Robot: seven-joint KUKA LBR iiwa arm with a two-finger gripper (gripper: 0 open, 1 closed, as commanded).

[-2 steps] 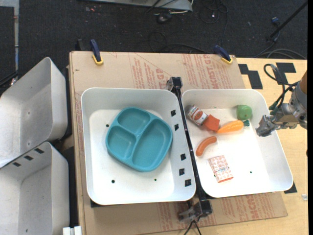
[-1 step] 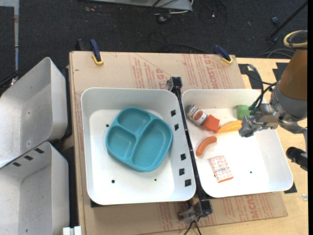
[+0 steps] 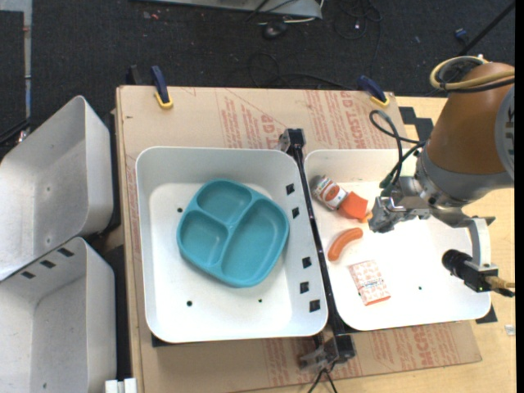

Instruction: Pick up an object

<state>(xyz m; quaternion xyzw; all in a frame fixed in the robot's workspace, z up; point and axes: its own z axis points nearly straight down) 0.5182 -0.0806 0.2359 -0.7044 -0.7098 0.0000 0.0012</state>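
Camera view: 3 small items in right bin (image 3: 426,301), bottle (image 3: 329,191), sausage (image 3: 345,243), packet (image 3: 368,282). Gripper (image 3: 385,217) just right of bottle's orange end; open or closed, cannot tell. Sausage likely light, smooth, slippery; best pinched across the middle.

**Right bin contents**

Orange sausage-shaped piece (image 3: 345,243), lying flat, slanted, left of centre. Small bottle (image 3: 330,191) with red-and-white label, on its side, touching an orange block (image 3: 355,206). Flat white card (image 3: 369,282) with red print, nearer the front wall.
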